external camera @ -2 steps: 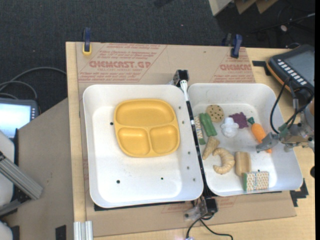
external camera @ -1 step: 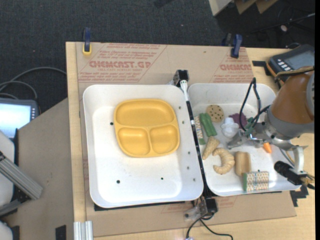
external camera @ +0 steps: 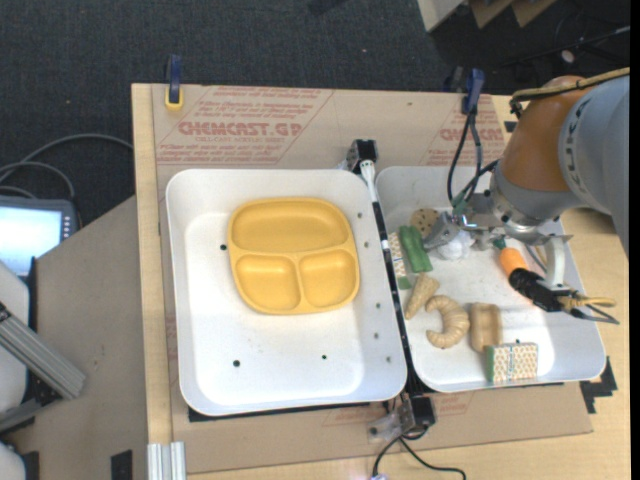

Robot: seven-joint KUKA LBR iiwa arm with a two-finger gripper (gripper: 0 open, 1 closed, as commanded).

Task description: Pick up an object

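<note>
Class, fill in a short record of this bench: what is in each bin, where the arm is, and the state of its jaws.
left bin: one yellow divided tray, three compartments
right bin: green block, croissant, orange-handled tool, patterned box, other small items
arm: over the right bin's far end
gripper: low among the items
jaws: cannot tell

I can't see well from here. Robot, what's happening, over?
Hand low over right bin, near green thing. Nothing seen held. Croissant and pliers close by. Yellow tray sits in left bin.
</note>
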